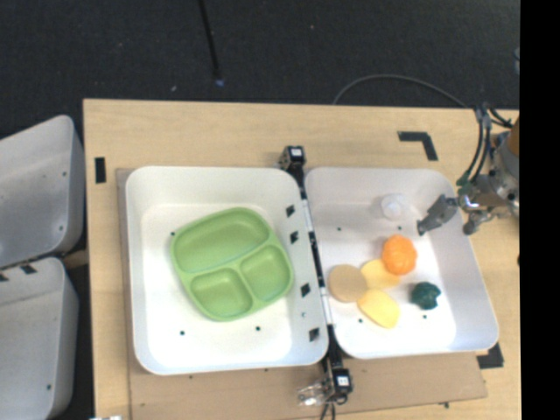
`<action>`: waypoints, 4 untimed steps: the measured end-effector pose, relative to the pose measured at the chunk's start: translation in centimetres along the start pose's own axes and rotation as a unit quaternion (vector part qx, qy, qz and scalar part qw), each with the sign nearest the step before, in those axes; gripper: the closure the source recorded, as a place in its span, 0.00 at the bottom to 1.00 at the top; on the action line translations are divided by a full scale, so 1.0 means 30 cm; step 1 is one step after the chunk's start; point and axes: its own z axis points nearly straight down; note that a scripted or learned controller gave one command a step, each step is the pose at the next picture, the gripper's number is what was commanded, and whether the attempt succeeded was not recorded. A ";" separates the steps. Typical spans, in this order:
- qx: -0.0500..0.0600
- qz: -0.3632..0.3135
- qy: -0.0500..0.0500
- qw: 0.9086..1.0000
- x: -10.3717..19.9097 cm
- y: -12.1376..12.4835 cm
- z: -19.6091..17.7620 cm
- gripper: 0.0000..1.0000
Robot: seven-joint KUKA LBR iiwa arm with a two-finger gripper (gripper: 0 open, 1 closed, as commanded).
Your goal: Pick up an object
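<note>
Two tool (453, 214) fingers (433, 216) spread wide at the frame's right, gripping nothing, just above the orange ball (399, 255).

Divided plate (232, 262) in left bin (140, 322), food pieces (398, 255) in right bin (464, 318).

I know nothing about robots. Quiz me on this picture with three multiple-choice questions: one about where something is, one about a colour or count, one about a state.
1. Where is the green divided plate?
A. left bin
B. right bin
C. on the bench outside the bins

2. What colour is the ball nearest the pincer?
A. blue
B. orange
C. white

3. What is between the pincer's fingers?
A. the orange ball
B. the dark green piece
C. nothing

Answers: 1 A, the plate lies in the left bin. 2 B, the ball is orange. 3 C, the fingers are spread above the right bin with a bare gap between them.
</note>
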 end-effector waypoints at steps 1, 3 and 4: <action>-0.005 -0.002 -0.001 1.000 0.002 0.008 -0.021 0.00; -0.003 0.000 -0.001 1.000 0.006 0.007 0.325 0.00; -0.006 0.002 -0.002 1.000 0.002 0.011 0.476 0.00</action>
